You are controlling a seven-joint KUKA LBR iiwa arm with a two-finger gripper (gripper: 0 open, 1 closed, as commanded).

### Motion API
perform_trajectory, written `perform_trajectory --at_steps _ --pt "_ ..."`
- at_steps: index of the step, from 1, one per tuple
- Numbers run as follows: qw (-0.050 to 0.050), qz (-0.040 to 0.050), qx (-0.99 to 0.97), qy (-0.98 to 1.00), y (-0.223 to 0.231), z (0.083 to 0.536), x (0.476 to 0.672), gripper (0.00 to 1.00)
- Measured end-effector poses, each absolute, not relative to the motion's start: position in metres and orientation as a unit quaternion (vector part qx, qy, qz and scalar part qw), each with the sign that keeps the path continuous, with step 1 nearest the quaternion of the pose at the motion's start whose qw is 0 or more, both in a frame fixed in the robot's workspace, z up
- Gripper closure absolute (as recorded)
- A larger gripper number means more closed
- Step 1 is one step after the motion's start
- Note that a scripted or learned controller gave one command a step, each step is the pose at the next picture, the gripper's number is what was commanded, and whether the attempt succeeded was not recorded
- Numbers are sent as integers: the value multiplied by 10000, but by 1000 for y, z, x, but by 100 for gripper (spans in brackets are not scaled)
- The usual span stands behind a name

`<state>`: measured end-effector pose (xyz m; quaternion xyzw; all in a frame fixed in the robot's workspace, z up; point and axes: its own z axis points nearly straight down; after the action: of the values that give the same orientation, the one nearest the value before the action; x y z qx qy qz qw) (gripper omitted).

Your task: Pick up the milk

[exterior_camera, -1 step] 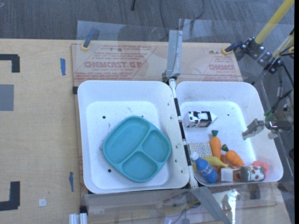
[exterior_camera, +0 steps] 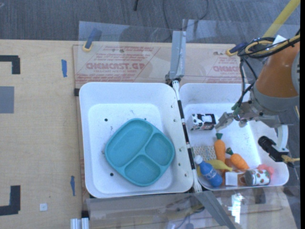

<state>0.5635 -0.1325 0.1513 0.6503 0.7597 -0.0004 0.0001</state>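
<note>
The milk (exterior_camera: 203, 121) is a small white carton with black cow patches. It lies on its side at the upper left of the right bin (exterior_camera: 209, 93), close to the divider. My gripper (exterior_camera: 232, 122) hangs just right of the carton, low over the bin, under the grey wrist and orange band. Its fingers look spread, and the left fingertip (exterior_camera: 221, 123) sits a short gap from the carton's right end. Nothing is between the fingers.
The left bin (exterior_camera: 95, 104) holds a teal divided plate (exterior_camera: 139, 151). Along the right bin's front lie two carrots (exterior_camera: 219, 150), a blue bottle (exterior_camera: 208, 171), a yellow banana (exterior_camera: 219, 164), a white box (exterior_camera: 232, 179) and a can (exterior_camera: 257, 176). Cables hang by the arm at right.
</note>
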Motion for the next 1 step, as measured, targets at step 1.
perform_trajectory --at_steps 1 --pt "150 78 6332 7738 -110 121 616 0"
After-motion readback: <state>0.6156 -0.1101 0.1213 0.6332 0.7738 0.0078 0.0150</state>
